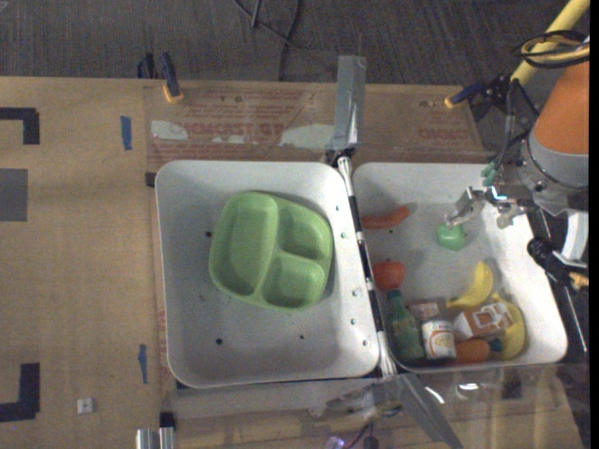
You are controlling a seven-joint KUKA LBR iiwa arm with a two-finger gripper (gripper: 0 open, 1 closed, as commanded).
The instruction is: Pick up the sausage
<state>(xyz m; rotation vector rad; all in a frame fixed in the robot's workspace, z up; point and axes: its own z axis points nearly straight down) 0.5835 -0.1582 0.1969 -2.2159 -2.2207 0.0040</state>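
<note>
So the sausage [387,218] is lying in the right bin [552,330], up by its upper-left corner, tight to the divider between the two bins. The gripper [465,210] hangs right of it, over a small green toy [452,237], and I honestly can't tell from here what it's doing with that. Looks like the approach step to me; nothing's been grabbed. Next it'd need to slide left and drop down over the sausage. Left bin [187,344] has a green divided plate [272,250]. Banana [477,283] and tomato [388,274] sit lower in the frame.
</note>
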